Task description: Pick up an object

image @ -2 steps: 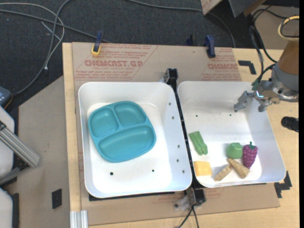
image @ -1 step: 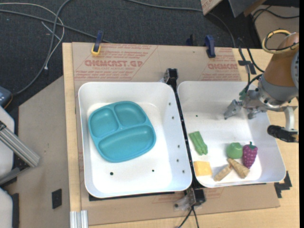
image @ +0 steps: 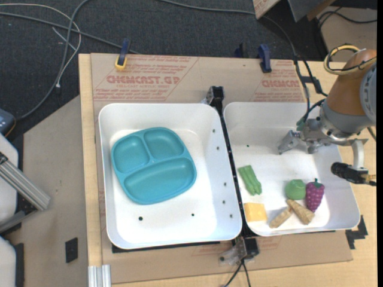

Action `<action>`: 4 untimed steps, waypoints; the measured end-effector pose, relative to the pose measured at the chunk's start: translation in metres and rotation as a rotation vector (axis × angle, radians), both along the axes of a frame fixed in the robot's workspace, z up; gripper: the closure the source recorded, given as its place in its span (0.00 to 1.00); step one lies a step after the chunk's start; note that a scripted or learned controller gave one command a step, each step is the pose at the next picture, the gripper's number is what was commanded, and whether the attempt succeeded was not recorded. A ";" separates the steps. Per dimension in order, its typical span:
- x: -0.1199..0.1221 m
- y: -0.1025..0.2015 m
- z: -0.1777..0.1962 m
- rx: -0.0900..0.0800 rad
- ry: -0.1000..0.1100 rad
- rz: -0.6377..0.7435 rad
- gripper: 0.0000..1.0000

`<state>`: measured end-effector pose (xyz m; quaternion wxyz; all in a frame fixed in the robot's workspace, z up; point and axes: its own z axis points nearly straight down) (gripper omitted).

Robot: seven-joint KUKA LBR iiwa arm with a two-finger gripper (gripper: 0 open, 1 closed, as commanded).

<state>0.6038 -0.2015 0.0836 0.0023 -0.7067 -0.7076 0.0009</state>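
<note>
Toy food lies clustered in the near part of the right bin (image: 263, 115): a green ridged vegetable piece (image: 250, 179) close to the divider between the bins, a yellow cheese-like square (image: 255, 211) just in front of it, two tan breadstick-like pieces (image: 291, 214) crossing each other, a round green item (image: 295, 189) and a purple bunch of grapes (image: 315, 195) touching its right side. All of these rest on the bin floor.

The gripper (image: 297, 143) hovers over the far right part of the same bin, well apart from the food cluster, with bare white floor beneath it. Its grey fingers (image: 286, 144) are spread apart and nothing sits between them. The arm (image: 353, 100) comes in from the right, its orange band visible above the wrist.

The left bin (image: 119, 124) holds a teal divided plate (image: 154, 164) with three compartments, lying flat near the bin's middle. Both bins sit on a cardboard sheet (image: 149, 76) held by blue clamps (image: 124, 52) at its far edge.
</note>
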 end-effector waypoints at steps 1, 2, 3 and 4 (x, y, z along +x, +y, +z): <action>0.002 0.000 0.013 -0.001 -0.006 0.001 1.00; -0.007 -0.004 0.067 -0.004 -0.010 -0.002 1.00; -0.010 -0.013 0.122 -0.005 -0.011 -0.002 1.00; -0.009 -0.014 0.148 -0.003 -0.010 0.000 1.00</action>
